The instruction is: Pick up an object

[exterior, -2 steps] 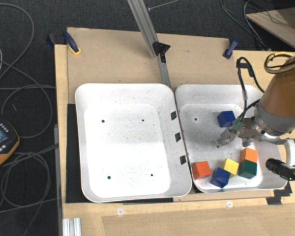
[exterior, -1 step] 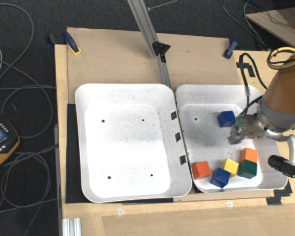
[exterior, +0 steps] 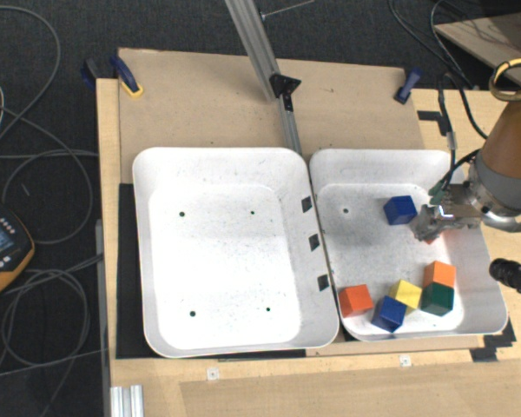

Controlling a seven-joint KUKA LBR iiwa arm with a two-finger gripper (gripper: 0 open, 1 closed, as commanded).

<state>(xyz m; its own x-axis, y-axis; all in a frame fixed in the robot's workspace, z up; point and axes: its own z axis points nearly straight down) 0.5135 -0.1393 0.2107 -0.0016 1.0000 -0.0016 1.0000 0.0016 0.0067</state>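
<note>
Hovering our gripper [exterior: 430, 224] low in the right bin [exterior: 365, 168], beside the blue cube [exterior: 400, 209] | finger state: we cannot tell | other cubes [exterior: 399, 298] cluster at the near wall, likelier awkward picks, so blue looks easiest.

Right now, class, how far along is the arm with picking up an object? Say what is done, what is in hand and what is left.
Done: the gripper is down inside the right bin, beside the lone blue block. In hand: nothing can be seen lifted; whether it grips anything cannot be told. Left: the grasp and lift. The orange cube, blue cube, yellow cube, green cube and orange block all lie on the bin floor.
</note>
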